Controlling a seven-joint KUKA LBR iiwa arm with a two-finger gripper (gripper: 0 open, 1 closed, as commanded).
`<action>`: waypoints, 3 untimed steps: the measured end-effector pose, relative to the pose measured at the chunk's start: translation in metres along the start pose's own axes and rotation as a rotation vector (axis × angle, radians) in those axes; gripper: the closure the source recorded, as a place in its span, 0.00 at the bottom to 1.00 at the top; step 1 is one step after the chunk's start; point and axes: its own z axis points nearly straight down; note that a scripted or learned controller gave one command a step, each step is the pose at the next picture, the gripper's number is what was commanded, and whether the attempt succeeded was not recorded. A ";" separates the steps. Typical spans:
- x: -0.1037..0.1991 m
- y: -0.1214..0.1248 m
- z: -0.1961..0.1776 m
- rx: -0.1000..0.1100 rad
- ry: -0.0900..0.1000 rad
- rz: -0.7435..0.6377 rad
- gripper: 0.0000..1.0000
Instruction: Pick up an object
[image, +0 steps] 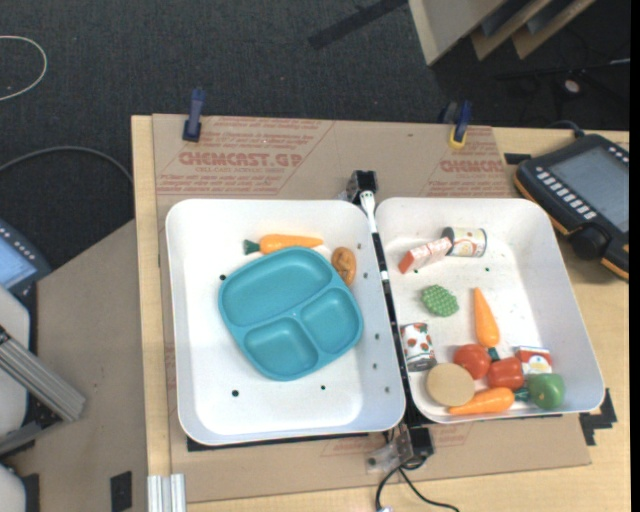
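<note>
Gripper state cannot be told. Smooth teal plastic divided plate (291, 313) is laid in left white bin (190, 330); glossy carrot (286, 242) beside it. Right bin (560, 270): tapered carrot (485, 318), bumpy green piece (438, 299), round tomatoes (472, 360).

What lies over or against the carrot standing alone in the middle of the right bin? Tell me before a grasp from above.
Nothing visible lies on it. The carrot lies bare on the right bin floor. The green leafy piece sits apart to its left; the tomato crowds only its lower tip. From above, the way looks clear.
</note>
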 end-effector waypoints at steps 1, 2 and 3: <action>0.021 -0.036 0.076 0.025 0.011 0.003 1.00; 0.056 0.032 -0.006 0.005 0.004 -0.004 1.00; 0.068 0.007 0.078 0.027 0.011 0.004 1.00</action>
